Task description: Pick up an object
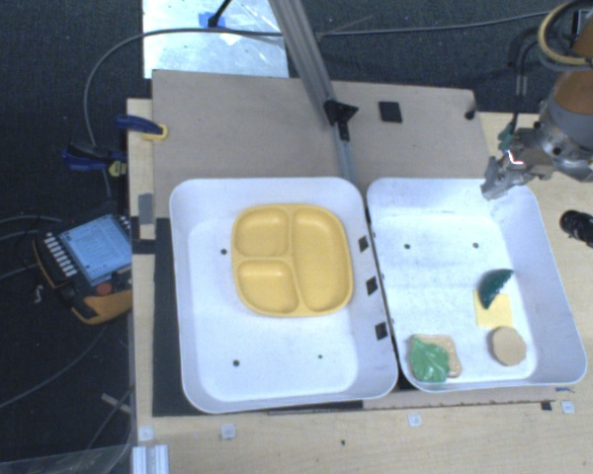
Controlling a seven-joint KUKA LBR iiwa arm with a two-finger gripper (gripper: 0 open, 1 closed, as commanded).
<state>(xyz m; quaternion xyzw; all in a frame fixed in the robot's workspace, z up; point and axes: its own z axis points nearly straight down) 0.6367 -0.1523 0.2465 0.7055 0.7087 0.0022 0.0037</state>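
Nearest the frame's bottom, in the right white bin (558, 265), lay a green-topped tan square (433, 357) and a round tan disc (508, 346), then a dark teal wedge (493, 286) on a yellow slice (493, 311). Left-centre sat a yellow three-compartment plate (293, 260). The grey gripper (498, 184) hovered at upper right.

Tray (293, 261) in the left bin (203, 363), four items near the right bin's (425, 225) front right corner, gripper (498, 184) over its back right corner
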